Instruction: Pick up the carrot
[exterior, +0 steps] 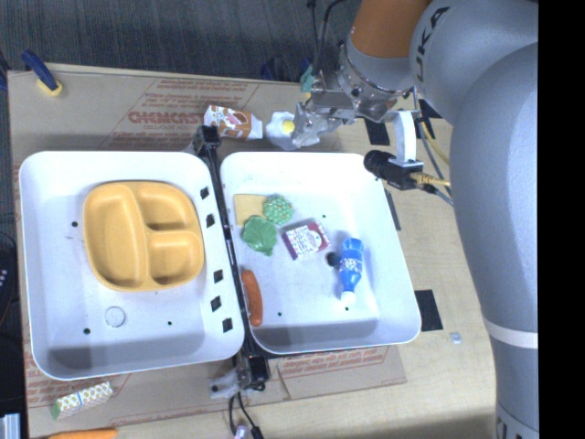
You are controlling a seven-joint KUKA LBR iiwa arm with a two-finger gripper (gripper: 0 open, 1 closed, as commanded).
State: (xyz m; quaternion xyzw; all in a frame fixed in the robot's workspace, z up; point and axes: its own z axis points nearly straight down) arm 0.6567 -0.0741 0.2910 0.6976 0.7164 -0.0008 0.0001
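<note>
While the arm (457, 80) reaches in from 3 o'clock, we see its claw (311, 117) above the right bin's (398, 286) 12 o'clock rim, outside the bin; whether it is apart or together, we cannot tell. The carrot (253, 297) lies in the right bin at about 8 o'clock, against the left wall, well apart from the claw. At the bin's middle: two green pieces (267, 223), a yellow slice (247, 208), a dark red packet (305, 239), a blue bottle (349, 265) toward 4 o'clock. The left bin (37, 245) bears a yellow divided tray (142, 234). On the worktop (439, 373), a small carton (228, 122) and a white-yellow item (281, 127) sit just past the bins at 12 o'clock.
</note>
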